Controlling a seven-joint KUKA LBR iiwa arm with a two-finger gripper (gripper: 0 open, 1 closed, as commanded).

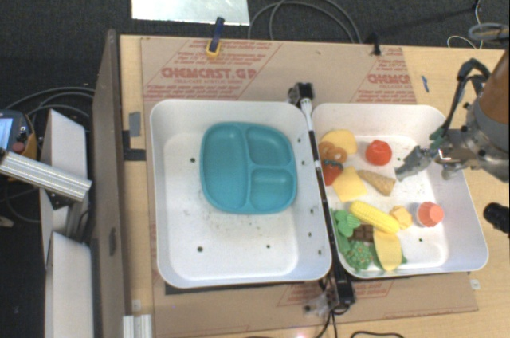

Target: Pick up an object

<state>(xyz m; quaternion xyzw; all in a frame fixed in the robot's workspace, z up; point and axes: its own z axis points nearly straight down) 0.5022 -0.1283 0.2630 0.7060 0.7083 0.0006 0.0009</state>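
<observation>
On the worktop [239, 61], two white bins sit side by side. The left bin [179, 249], in the middle of the frame, carries a teal divided plate [247, 167]. The right bin [458, 249] holds a heap of toy food: a red tomato [378, 152], a tan wedge [378, 182], a yellow corn cob [374, 216], a yellow block [349, 185], green pieces [347, 223] and an orange-capped piece [430, 213]. The tool [414, 162] reaches in from the right edge of the frame and hangs over the right bin's upper middle, just right of the tomato and the wedge. How far it is open I cannot tell, and nothing is seen in its grip.
</observation>
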